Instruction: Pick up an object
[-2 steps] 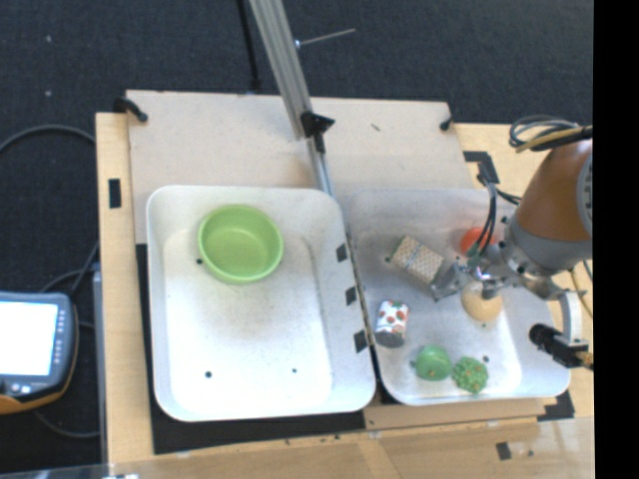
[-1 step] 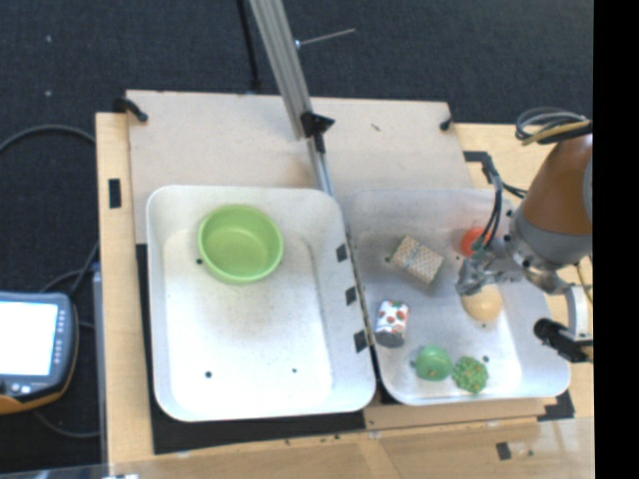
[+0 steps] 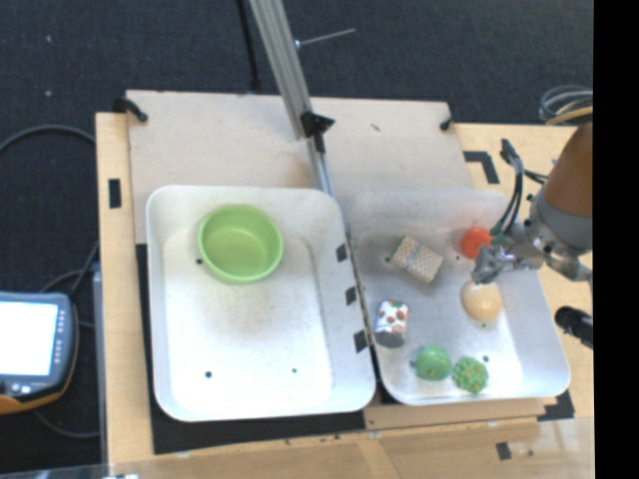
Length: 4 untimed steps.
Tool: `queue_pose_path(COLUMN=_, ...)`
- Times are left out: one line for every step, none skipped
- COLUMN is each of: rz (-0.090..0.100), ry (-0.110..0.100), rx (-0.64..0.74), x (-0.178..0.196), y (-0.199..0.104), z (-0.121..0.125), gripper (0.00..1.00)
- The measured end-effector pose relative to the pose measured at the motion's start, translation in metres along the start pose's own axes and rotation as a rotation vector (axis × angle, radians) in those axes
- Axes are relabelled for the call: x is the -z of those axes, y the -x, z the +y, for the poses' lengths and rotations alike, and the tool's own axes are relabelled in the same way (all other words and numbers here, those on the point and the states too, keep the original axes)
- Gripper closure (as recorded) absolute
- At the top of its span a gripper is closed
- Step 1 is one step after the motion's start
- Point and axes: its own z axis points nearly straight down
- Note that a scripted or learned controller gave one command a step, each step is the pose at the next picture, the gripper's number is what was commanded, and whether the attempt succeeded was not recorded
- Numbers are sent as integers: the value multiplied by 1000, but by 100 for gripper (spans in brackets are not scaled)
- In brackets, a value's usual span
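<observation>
The right bin (image 3: 519, 362) holds several small objects: a patterned tan block (image 3: 416, 258), a red ball (image 3: 475, 239), a pale yellow egg-shaped thing (image 3: 482, 303), a red-and-white cube (image 3: 391, 321), a smooth green ball (image 3: 432, 363) and a bumpy green ball (image 3: 470, 374). My gripper (image 3: 488, 267) hangs at the right side of this bin, just above the pale egg-shaped thing and right beside the red ball. The arm with its orange band (image 3: 572, 180) comes in from the right.
A green bowl (image 3: 240, 244) sits at the back of the left bin (image 3: 250, 367). A slanted metal pole (image 3: 288, 63) rises behind the bins. A tablet (image 3: 35, 342) lies off the bench's left edge.
</observation>
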Motion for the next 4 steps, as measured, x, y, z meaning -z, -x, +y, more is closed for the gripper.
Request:
queue_pose_path(rz=-1, ry=1, rx=0, x=50, y=4, z=-7, gripper=100)
queue_pose_path(rz=1, ry=-2, rx=6, x=68, y=5, z=-6, gripper=100)
queue_pose_path(rz=3, ry=-3, rx=14, x=74, y=-42, z=24, gripper=100)
queue_pose_path(rz=3, ry=-4, rx=13, x=80, y=-90, z=39, gripper=100)
